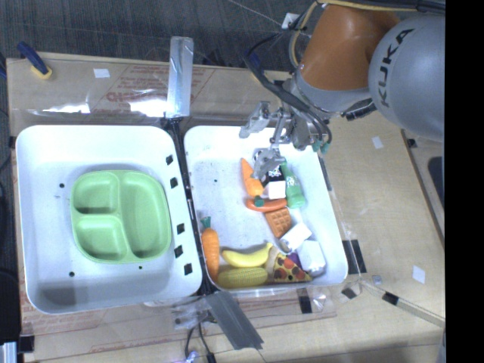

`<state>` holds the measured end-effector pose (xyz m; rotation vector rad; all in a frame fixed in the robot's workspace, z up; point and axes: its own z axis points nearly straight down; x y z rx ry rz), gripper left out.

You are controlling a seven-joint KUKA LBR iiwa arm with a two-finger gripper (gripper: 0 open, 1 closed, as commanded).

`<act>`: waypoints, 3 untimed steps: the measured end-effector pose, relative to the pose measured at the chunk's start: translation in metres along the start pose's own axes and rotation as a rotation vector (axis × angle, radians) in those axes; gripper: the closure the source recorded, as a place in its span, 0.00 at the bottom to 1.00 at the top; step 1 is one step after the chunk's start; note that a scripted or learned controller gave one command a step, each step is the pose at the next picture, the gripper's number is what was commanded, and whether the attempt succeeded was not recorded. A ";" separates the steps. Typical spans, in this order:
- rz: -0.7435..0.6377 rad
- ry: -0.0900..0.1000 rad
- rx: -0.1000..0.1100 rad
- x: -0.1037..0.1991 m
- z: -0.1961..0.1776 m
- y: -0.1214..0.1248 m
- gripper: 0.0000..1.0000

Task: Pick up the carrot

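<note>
Carrot [210, 249] lies at the right bin's [219, 146] left wall, beside the banana [247, 257] and corn [240, 277]. Gripper [266, 159] hangs over the toy pile further back, well apart; can't tell its state.

A pale wooden tabletop [378, 203] fills most of the scene, its surface light tan with faint grain. Small white tape marks [377, 142] dot it on the right side, and black tape strips [353, 257] sit near the lower right. A sheet of clear plastic [113, 89] with faded red printing lies across the tabletop's far part, catching bright glare. A blue and yellow object [35, 59] rests at the far left corner. Beyond the tabletop's far edge lies a dark grey floor [151, 6] with a fine woven texture. A thin pale cable [227, 2] runs across it. Lighting is even and bright from above.
</note>
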<state>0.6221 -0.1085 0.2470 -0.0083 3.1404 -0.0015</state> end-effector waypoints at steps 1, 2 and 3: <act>-0.033 0.009 -0.003 0.010 0.113 -0.006 0.00; 0.057 0.004 -0.002 0.002 0.156 -0.023 0.00; 0.048 -0.001 -0.001 0.000 0.143 -0.021 1.00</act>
